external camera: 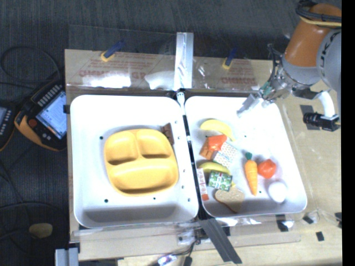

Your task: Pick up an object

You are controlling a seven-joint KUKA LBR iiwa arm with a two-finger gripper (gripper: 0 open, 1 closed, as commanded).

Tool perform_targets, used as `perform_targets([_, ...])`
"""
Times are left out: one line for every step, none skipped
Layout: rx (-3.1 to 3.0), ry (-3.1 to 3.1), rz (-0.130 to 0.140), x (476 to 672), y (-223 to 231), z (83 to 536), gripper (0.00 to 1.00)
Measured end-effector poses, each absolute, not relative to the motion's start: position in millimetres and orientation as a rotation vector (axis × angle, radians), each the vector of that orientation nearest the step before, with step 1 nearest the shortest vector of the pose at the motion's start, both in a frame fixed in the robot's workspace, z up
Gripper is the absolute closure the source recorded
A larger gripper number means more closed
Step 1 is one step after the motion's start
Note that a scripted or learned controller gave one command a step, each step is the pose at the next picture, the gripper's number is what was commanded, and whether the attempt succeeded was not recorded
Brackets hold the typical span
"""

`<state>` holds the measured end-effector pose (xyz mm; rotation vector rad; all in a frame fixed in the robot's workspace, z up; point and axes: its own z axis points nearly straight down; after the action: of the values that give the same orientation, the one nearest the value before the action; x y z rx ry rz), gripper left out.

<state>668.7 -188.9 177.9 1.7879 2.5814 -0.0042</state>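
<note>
Looking down on my bench, I take the right bin (288,148) as landmark: its biggest piece is the orange carrot (251,174) pointing toward the near wall, then a yellow banana slice (216,127) toward the far side, a red tomato (267,168) beside the carrot, and a white egg (277,191) at the near right corner. My arm (310,40) leans over its far right corner, gripper (250,104) low above bare floor, grip state unreadable. Left of it, the other bin (83,148) holds a yellow divided tray (141,160).
</note>
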Motion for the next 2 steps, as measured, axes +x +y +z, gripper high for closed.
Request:
perform_targets([1.741, 2.595, 0.001, 672.6, -147.8, 108.0, 0.00])
perform_targets([1.417, 2.790, 0.004, 635.2, -112.2, 89.9, 0.00])
